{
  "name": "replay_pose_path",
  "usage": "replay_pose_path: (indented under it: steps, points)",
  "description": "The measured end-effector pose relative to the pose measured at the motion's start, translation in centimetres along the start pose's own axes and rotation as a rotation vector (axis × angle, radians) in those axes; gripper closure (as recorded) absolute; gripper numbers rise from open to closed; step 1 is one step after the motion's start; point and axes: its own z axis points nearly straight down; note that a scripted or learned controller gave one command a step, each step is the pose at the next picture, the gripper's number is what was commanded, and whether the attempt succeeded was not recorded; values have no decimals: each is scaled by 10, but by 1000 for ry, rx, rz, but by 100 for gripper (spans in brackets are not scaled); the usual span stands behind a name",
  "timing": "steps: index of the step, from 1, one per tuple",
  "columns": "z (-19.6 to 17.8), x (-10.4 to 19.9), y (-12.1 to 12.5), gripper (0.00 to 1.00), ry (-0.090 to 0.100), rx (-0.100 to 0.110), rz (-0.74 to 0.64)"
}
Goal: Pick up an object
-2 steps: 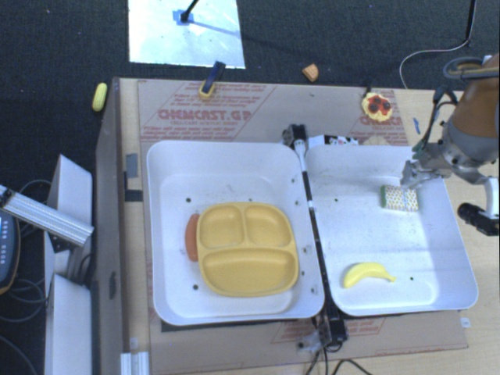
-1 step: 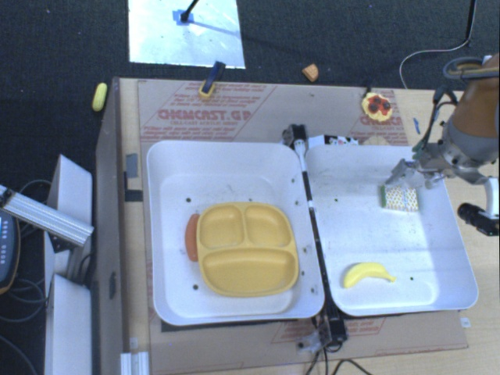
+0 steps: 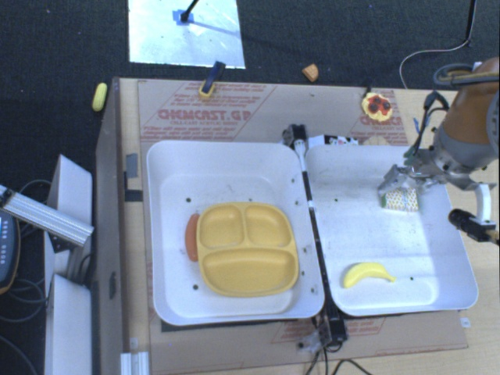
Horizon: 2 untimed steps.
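Yellow plastic is what we meet first: the toy banana (image 3: pixel 369 273) lies on the floor of the right bin (image 3: pixel 437 295), nearer the camera than the gripper (image 3: pixel 408 180) and a little to its left, well apart from it. We judge it light, stiff and smooth, likely to skid or roll if nudged, so we would close across the thick middle of its curve, fingers set crosswise to its length, rather than on a tapering tip. Farther to the gripper's left, across the divider, the left bin (image 3: pixel 168 209) holds a yellow divided plate (image 3: pixel 248 248) with an orange sausage-shaped piece (image 3: pixel 191 237) touching its far-left rim; the plate looks rigid but broad and flat, offering only its thin rim, a poor hold. Directly under the gripper sits a small white dotted block (image 3: pixel 400 200), which looks like a light, stiff box with flat faces, an easier catch taken across two opposite sides. The fingertips hang at its top, touching or just above it; we cannot tell whether they are spread or closed, nor whether the block is between them. Beyond the bin, on the board behind the gripper, lies a small yellow-and-red round toy (image 3: pixel 377 105).
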Motion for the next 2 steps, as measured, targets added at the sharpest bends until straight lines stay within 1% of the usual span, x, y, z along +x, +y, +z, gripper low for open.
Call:
replay_pose_path:
  steps: [1,2]
  points:
    - [0,0,0,0,0,0,0]
    - [10,-12,15,0,-1,-1,-1]
